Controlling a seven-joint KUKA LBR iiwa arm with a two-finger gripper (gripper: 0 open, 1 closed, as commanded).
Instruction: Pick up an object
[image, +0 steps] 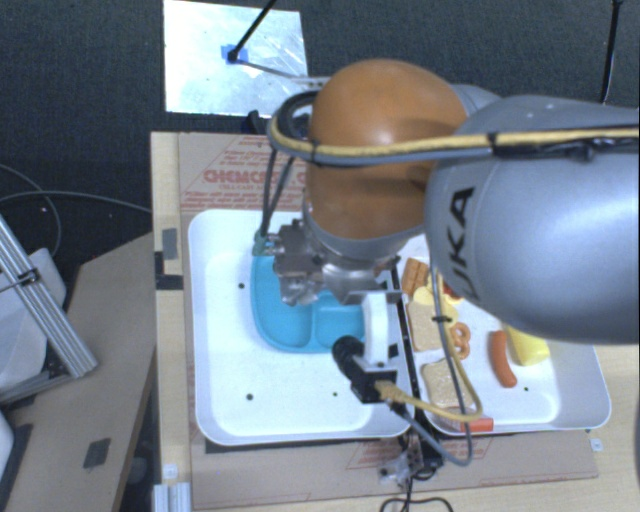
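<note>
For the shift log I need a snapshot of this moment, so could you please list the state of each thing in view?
Arm: reaching in over the left bin, covering much of it.
Tool: low over the blue tray, fingers hidden.
Blue tray: lying flat in the left bin, partly covered.
Orange sausage-shaped piece: lying loose in the right bin.
Yellow piece: lying loose beside it.
Bread slice: lying flat.

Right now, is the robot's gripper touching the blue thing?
Cannot tell. In the camera view the gripper sits over the blue thing in the left bin, but the arm's wrist hides where they would meet.
</note>
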